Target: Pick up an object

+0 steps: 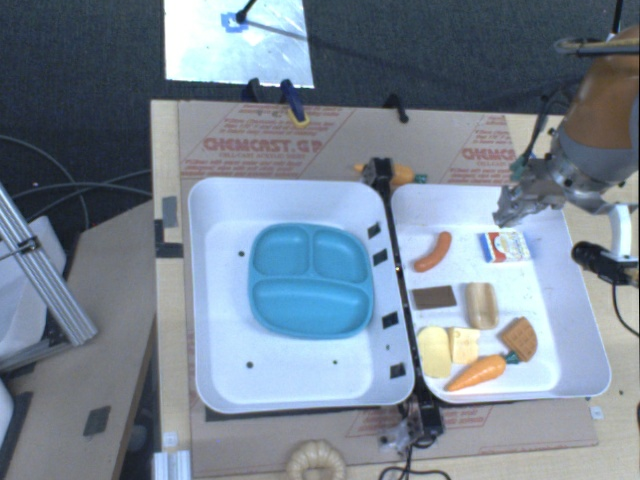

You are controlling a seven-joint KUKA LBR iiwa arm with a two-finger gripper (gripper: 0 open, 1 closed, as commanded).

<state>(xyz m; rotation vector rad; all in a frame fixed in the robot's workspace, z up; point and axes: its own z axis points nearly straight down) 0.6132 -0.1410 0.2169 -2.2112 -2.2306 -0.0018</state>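
The claw [515,206] hung at the upper right of the frame, over the back of the right bin [585,313] and just above the small red, white and blue carton [504,246]. Whether it was released or clenched could not be told at this angle; nothing showed in its grip.

The main risk, as I judged it, was a miss. The carton lay flat near the bin's far wall, so a descent slightly off line might have pushed it against the wall or skidded it aside instead of closing on it. The sausage [433,251], lying just left of the carton, could have been nudged too. Lower in the frame the pieces crowded together, so a grasp there might have caught two things or none.

The right bin held every candidate for picking: the carton and sausage toward the back; a brown chocolate slab [433,297] and a pale bread roll [482,305] in the middle; two yellow cheese pieces [446,349], a carrot [477,371] and a waffle-brown wedge [519,338] near the front. The cheese pieces touched each other, and the carrot lay against them.

The left bin [215,268] held only a blue divided plate [310,280] with three compartments, all bare. Both bins sat side by side on the tabletop [250,138].
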